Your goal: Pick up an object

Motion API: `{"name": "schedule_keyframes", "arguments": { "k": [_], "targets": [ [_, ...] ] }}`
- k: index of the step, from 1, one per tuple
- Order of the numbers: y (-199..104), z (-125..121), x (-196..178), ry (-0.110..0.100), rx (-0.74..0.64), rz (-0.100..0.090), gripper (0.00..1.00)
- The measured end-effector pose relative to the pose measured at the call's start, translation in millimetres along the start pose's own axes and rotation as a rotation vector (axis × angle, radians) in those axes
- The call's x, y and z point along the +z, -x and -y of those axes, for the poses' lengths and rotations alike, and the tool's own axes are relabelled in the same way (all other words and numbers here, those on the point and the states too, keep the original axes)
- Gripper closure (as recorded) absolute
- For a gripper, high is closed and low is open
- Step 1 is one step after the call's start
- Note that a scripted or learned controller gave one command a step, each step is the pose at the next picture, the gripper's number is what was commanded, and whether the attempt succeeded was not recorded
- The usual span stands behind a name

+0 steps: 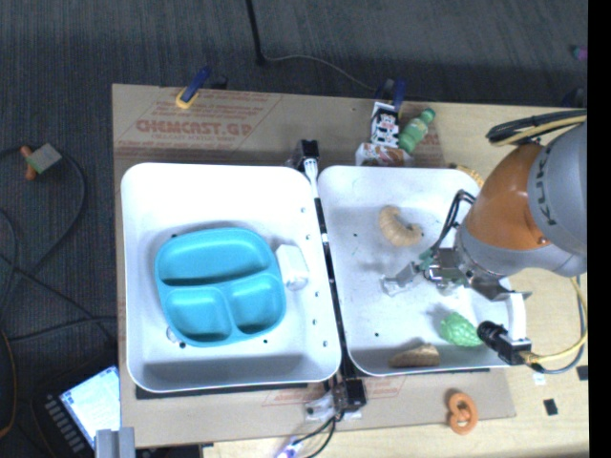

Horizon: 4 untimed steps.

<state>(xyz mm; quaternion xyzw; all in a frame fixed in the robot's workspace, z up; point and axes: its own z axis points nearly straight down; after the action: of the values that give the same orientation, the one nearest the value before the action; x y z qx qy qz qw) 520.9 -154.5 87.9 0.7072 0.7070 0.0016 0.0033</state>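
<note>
Gripper [403, 279]: hanging low in the right bin [358, 337], grip state unclear, blurred.
Green toy [458, 330]: lying partly under the wrist.

I see open floor left of the tan ring [400, 227] in the right bin [355, 256] — green lump [458, 330] and brown piece [415, 356] crowd below it.

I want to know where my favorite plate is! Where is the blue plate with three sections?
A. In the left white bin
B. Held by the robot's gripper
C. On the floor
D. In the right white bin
A: the blue plate lies in the left white bin, apart from the gripper over the right bin.
</note>
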Motion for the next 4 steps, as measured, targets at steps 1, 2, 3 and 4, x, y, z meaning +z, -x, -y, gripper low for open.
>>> {"name": "schedule_keyframes", "arguments": {
  "k": [1, 2, 3, 4],
  "targets": [
    [-43.2, 1.6, 0.1, 0.003, 0.000, 0.003, 0.00],
    [-59.5, 0.5, -4.4, -0.008, -0.001, -0.003, 0.00],
    [-51.9, 22.9, -10.1, -0.009, 0.000, -0.002, 0.00],
    [-59.4, 13.6, -1.8, -0.008, 0.001, -0.001, 0.00]
  ]
}}
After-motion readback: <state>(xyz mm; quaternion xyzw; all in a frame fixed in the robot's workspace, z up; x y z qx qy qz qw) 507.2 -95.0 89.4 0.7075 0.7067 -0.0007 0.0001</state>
